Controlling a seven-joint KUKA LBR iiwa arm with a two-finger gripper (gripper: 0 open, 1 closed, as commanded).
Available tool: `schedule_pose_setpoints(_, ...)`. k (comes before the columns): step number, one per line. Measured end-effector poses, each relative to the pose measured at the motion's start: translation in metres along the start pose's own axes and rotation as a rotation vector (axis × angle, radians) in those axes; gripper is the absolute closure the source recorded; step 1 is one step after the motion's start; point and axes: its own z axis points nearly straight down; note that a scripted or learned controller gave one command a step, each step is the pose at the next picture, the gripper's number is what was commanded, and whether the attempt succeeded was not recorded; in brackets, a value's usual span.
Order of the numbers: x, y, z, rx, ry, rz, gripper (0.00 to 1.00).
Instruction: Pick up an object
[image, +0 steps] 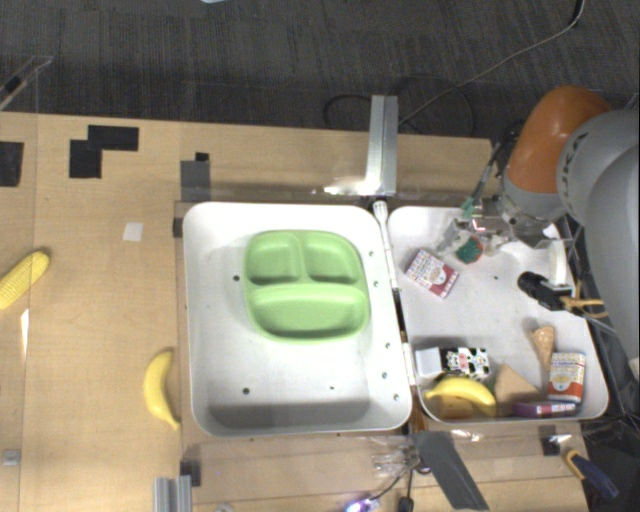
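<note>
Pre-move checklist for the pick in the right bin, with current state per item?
1. Gripper is over the right white bin: ok.
2. A target lies close: the small red-and-white carton sits just beside it on the bin floor: ok.
3. Nothing seen between the fingers yet: cannot tell, the gripper is too small and cluttered.
4. Carton lies apart from other items, room around it: ok.
5. Bottom-edge clutter, the yellow banana, the black-and-white box and the orange-labelled can, is packed tight: not ok as a first pick.
6. Green sectioned plastic tray in the left white bin is away from the arm's path: ok.
</note>
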Motion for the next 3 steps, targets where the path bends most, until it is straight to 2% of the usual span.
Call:
schedule_pose_setpoints(1, 0.001, 0.003, -0.013, -0.007, -0.002, -0.005, 1.0)
schedule_pose_setpoints(2, 0.087, -0.018, -0.117, 0.0, 0.001, -0.002, 1.0)
schedule_pose_setpoints(3, 0.068, -0.058, -0.098, 0.004, 0.002, -0.18, 1.0)
